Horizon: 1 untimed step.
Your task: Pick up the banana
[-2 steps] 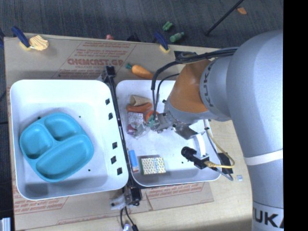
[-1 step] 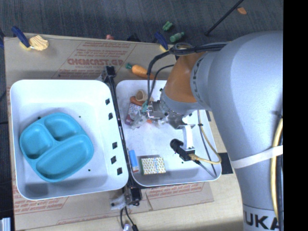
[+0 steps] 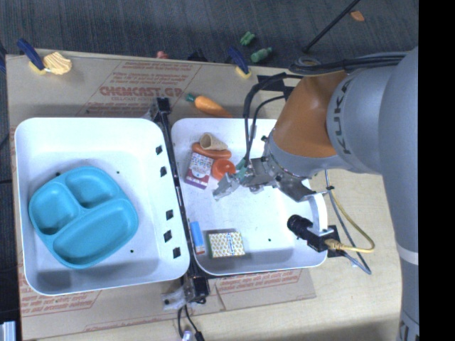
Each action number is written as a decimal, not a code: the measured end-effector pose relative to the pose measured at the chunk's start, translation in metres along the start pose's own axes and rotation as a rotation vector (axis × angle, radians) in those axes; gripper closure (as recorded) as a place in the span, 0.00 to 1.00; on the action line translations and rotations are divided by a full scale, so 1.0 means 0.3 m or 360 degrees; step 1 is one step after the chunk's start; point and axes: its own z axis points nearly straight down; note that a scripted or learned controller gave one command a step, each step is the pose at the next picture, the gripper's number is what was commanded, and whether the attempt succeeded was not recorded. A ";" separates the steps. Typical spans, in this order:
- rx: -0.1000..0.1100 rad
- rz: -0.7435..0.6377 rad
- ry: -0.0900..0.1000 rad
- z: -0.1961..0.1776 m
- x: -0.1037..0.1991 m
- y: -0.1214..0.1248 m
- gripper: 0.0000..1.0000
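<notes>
The gripper point(image 3: 229, 185) is seen low over the right bin point(image 3: 284, 258), and honestly it can't be told whether the jaws are open or shut; nothing is seen between them. No banana can be picked out for sure. The closest match is a pale yellow lump point(image 3: 57, 64), found outside both bins, far up and left of the jaws. A packet point(image 3: 200, 170) and a red ball point(image 3: 224, 167) are parked just up-left of the jaws, apart from them. A box point(image 3: 226, 244) is seen below them, and a blue tray point(image 3: 82, 216) well to the left.
</notes>
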 end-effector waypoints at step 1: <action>0.0008 0.0350 0.0002 0.004 0.260 -0.115 0.00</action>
